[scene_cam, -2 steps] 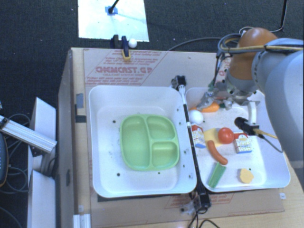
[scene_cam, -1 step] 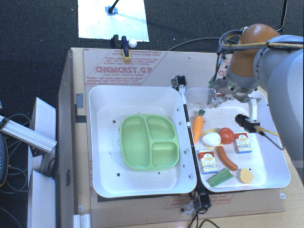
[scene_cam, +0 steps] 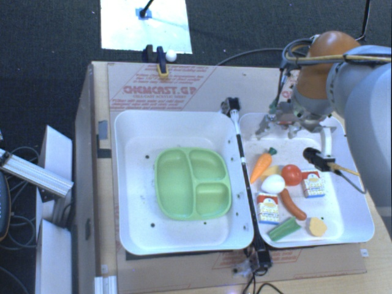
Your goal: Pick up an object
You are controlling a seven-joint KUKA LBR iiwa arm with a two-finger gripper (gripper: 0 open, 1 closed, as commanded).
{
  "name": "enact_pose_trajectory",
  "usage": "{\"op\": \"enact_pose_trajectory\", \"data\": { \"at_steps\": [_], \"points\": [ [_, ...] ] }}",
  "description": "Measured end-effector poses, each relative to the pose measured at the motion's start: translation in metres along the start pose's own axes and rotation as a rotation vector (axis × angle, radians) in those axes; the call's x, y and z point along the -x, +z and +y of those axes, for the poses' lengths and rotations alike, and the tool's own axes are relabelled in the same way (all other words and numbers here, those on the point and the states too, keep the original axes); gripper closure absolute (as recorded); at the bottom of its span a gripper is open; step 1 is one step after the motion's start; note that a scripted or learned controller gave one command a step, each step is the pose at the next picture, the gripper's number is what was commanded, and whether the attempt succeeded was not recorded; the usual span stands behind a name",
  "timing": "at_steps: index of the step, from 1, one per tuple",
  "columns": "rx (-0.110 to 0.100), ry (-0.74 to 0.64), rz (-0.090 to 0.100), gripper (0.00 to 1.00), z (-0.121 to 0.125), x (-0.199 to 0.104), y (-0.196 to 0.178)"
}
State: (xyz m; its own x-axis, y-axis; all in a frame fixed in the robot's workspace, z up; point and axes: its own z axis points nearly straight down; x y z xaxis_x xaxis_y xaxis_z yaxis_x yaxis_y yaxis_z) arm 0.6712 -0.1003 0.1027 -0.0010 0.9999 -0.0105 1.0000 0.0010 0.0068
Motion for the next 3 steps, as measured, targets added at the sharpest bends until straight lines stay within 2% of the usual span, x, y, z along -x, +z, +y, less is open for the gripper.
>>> {"op": "enact_pose_trajectory", "data": {
  "at_steps": [1,3],
  "points": [
    [-0.006,-0.001,0.010,0.00,-0.003,-0.004,0.018],
    [-0.005,-0.003,0.010,0.00,-0.002,-0.017,0.018]
  ]
}}
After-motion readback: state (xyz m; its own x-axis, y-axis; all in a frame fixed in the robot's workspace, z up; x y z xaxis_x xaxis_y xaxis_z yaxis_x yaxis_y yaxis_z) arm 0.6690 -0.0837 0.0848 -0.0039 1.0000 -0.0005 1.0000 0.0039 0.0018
